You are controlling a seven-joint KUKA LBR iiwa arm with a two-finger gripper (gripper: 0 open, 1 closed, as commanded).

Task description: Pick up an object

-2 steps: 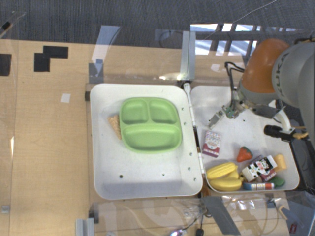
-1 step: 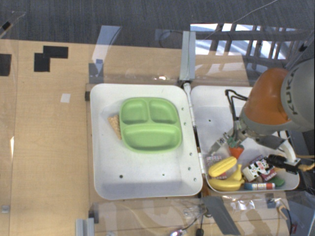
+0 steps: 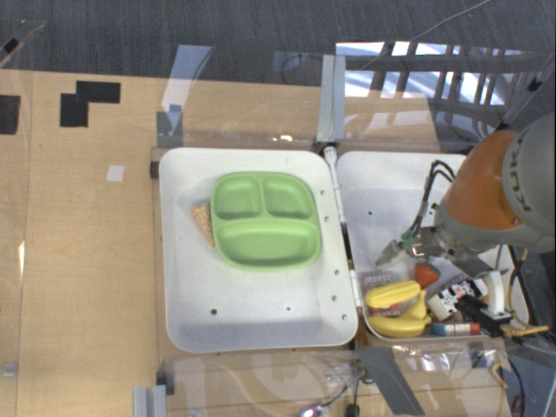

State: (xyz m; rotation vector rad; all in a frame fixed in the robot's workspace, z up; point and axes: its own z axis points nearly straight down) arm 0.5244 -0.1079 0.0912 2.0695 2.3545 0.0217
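Yellow banana (image 3: 398,309) lies in the lower left corner of the right bin (image 3: 382,189), long axis roughly left-right across the frame. A small orange-red object (image 3: 426,274) sits just above and right of it. Gripper (image 3: 415,248) hangs just above these, so the banana lies down-left of the tool; grip state cannot be read. Left bin (image 3: 182,311) carries 1 green divided plate (image 3: 265,220), well apart.

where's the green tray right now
The green tray lies in the left bin, toward its back, with a tan cracker-like piece tucked against its left edge.
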